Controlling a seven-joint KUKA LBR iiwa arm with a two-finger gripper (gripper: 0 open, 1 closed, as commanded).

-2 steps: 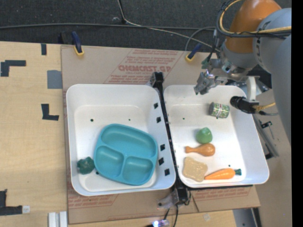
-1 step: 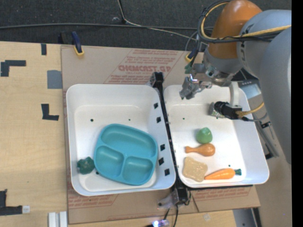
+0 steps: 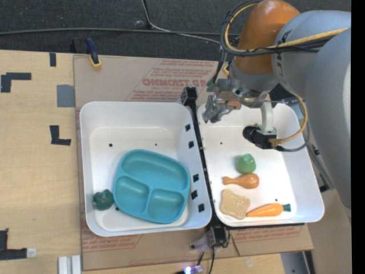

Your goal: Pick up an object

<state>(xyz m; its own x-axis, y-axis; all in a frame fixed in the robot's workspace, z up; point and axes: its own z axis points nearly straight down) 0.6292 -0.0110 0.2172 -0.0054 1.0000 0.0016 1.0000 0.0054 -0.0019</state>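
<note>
In the right bin (image 3: 296, 210) lie a green ball-like fruit (image 3: 246, 163), an orange drumstick (image 3: 242, 181), a tan bread slice (image 3: 234, 204) and a carrot (image 3: 266, 210), all in its near half. My gripper (image 3: 218, 111) hangs over the bin's far left corner, close to the divider between the bins. It is well apart from those items, and I see nothing in it. The left bin (image 3: 94, 130) holds a teal divided plate (image 3: 151, 185) and a small dark green lump (image 3: 103, 199) at its near left.
The grey arm and its orange band (image 3: 265, 27) cover the right bin's far right side. A black cable part (image 3: 258, 136) dangles above the bin floor. Both bins rest on a cardboard sheet (image 3: 165, 79), with a clamp (image 3: 91, 51) at its far left corner.
</note>
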